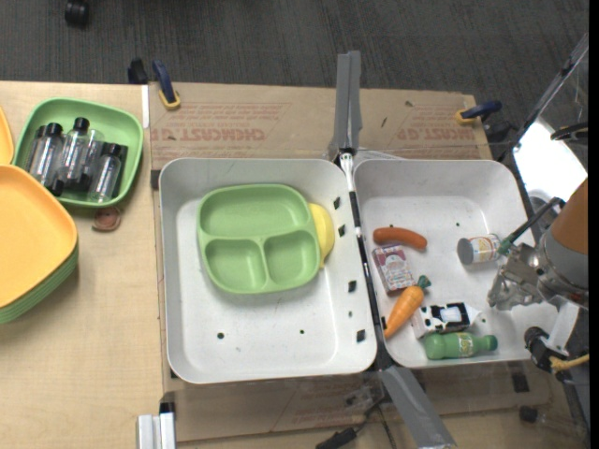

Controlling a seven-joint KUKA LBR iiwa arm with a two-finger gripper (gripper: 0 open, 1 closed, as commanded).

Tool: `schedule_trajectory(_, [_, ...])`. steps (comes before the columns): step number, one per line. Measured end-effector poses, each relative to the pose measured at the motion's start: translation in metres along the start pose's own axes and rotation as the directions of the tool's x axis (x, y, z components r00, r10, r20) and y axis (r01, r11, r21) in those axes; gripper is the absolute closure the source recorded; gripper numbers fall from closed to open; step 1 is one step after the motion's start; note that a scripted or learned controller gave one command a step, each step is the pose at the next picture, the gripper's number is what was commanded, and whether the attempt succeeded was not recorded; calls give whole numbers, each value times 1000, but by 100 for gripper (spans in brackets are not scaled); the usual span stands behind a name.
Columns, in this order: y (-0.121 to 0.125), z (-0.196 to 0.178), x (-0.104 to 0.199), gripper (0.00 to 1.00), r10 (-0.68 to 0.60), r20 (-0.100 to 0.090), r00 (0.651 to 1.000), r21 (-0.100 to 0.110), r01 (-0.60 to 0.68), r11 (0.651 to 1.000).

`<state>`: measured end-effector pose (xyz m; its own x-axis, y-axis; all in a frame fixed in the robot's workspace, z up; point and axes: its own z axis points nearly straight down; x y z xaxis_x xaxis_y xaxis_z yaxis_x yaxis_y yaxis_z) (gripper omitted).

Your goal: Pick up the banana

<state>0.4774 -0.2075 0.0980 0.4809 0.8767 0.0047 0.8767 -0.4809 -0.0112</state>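
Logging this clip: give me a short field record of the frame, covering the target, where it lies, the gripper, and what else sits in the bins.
target: banana
target location: left bin, mostly hidden behind the right edge of the green divided tray
gripper: over the right bin, near its right wall, far from the banana
right bin contents: sausage, carrot, green bottle, small jar, red packet
task status: banana not yet picked up
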Motion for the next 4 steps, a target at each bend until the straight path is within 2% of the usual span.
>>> schedule_trajectory(1, [-6, -49, 46, 100, 40, 6, 999, -9, -40, 999])
schedule_trajectory(2, [-53, -95, 94, 100, 64, 7, 998, -8, -64, 998])
schedule_trajectory(3, [-62, -91, 126, 100, -2, 8, 1000, -7, 2, 1000])
schedule_trajectory(4, [-38, -138, 69, 100, 48, 8, 999, -8, -48, 999])
